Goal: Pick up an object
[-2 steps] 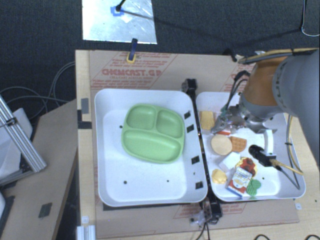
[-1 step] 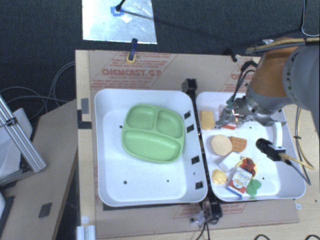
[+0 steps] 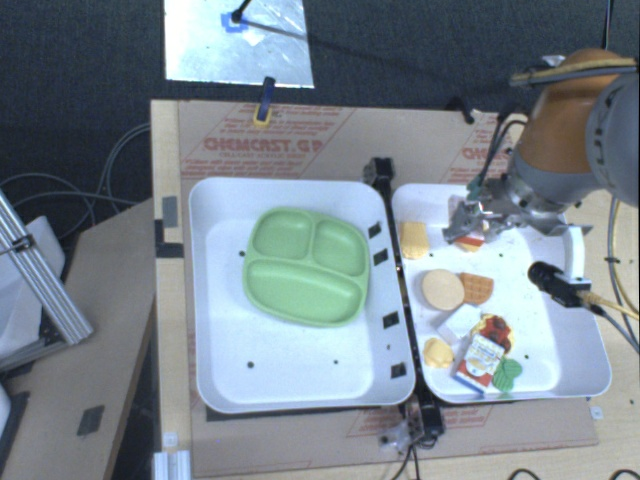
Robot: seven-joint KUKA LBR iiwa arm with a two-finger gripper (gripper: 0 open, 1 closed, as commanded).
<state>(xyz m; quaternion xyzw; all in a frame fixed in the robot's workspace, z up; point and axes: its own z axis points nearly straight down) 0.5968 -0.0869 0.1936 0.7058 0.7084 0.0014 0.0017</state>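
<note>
Though arm reaches in from right, pick looks unfinished. Camera view: end effector point(image 3: 468, 223) low over upper part of right bin point(image 3: 590, 353), just above small orange-red piece point(image 3: 470, 242); finger spread cannot tell, no object visibly held. Candidates lie in bin: yellow block point(image 3: 414, 238), tan round piece point(image 3: 442, 289), red packet point(image 3: 484, 352). Left bin point(image 3: 215, 298) carries green divided plate point(image 3: 306, 266). Left to do: grasp, lift.

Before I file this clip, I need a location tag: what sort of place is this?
Probably a robotics lab test bench, not a kitchen. A grey and orange robot arm reaches over two shallow white plastic bins, one holding a green divided plastic plate, the other small toy food pieces, with loose cables around.
</note>
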